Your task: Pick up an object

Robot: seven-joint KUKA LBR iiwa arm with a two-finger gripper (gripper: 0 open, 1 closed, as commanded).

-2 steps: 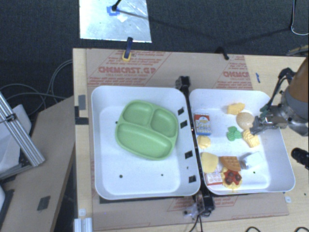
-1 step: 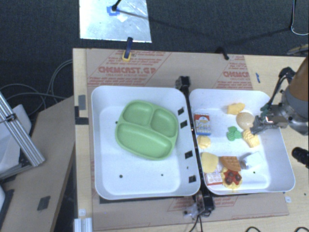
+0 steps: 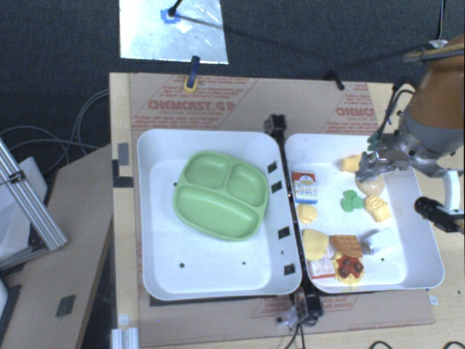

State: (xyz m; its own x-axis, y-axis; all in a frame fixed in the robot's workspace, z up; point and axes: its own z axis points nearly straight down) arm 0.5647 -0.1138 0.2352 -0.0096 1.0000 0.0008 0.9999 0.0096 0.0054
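Several toy foods (image 3: pixel 354 201) near end effector (image 3: pixel 372 167)

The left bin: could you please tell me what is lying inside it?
Inside the left bin lies one green divided plate, its three compartments bare. Whatever is under the plate is covered and cannot be seen.

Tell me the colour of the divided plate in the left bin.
Light green; the divided plate shows clearly in the camera view.
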